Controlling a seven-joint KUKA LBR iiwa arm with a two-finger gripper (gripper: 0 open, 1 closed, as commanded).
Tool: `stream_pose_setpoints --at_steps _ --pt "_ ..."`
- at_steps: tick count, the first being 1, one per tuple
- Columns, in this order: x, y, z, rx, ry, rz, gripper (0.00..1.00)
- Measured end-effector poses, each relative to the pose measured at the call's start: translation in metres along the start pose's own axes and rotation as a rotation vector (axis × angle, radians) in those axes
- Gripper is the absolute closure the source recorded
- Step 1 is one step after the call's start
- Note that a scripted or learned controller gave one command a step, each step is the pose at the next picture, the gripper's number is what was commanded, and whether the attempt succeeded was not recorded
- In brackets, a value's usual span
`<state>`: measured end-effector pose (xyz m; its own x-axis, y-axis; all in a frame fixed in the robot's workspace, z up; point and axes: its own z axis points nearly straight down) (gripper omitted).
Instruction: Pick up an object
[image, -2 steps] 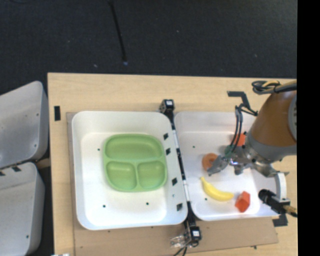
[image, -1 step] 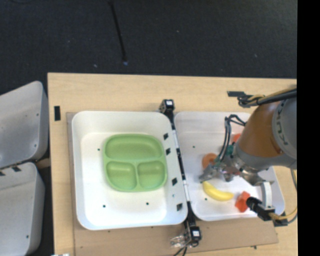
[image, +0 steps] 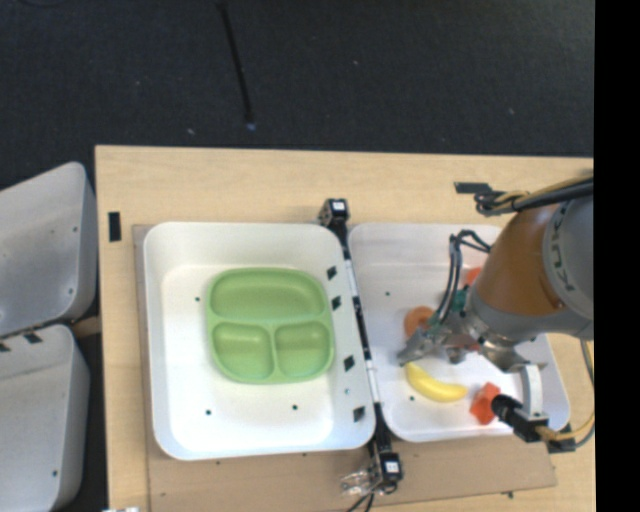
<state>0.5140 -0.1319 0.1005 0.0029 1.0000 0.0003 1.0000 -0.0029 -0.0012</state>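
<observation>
Hovering low in the right bin: gripper, finger state impossible to tell from this angle. Lying just at 5 o'clock of the gripper: banana, apart from it. Sitting at 12 o'clock of the gripper, partly hidden: orange object. Resting at 3 o'clock of the banana: small red object. Occupying the left bin: green divided plate. Risking, on judgement, closing on nothing between banana and orange object, or nudging the curved banana aside.

Open floor in the right bin beyond banana and orange piece.
</observation>
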Motion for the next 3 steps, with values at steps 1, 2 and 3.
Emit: stream_pose_setpoints --at_steps 1,2,3 --pt "-0.001 0.001 -0.010 -0.002 0.001 0.007 1.00" --pt "-0.001 0.001 -0.053 -0.007 -0.002 -0.001 1.00" --pt "-0.007 0.007 -0.099 -0.008 -0.002 -0.006 1.00"
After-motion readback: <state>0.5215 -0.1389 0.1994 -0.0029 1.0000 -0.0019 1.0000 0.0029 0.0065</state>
